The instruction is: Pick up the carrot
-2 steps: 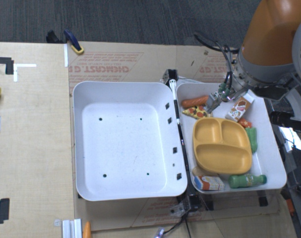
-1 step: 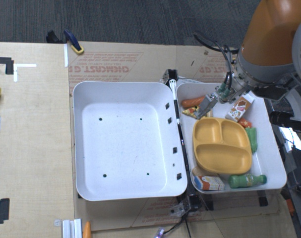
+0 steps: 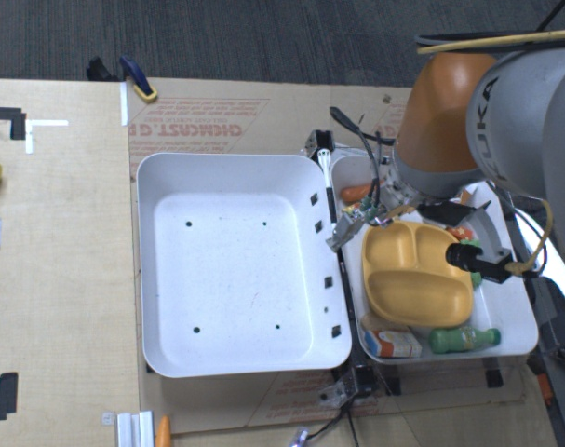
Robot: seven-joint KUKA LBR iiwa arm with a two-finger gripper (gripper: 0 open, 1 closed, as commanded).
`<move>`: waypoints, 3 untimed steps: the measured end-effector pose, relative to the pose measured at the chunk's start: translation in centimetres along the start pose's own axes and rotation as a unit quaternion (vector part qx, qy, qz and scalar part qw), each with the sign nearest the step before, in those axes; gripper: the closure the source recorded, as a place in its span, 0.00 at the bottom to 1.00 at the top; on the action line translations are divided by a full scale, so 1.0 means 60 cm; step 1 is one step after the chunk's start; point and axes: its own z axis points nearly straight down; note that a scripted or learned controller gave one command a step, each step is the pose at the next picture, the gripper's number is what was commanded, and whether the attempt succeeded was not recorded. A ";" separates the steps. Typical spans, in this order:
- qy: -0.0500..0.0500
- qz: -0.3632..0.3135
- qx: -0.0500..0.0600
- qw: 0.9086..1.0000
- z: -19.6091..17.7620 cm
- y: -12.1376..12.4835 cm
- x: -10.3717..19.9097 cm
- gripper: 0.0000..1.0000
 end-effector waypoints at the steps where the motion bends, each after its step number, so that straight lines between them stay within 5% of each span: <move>1: -0.001 -0.056 -0.002 0.998 -0.002 -0.095 -0.071 0.00; 3: 0.000 0.109 -0.001 0.994 -0.001 -0.033 -0.036 0.00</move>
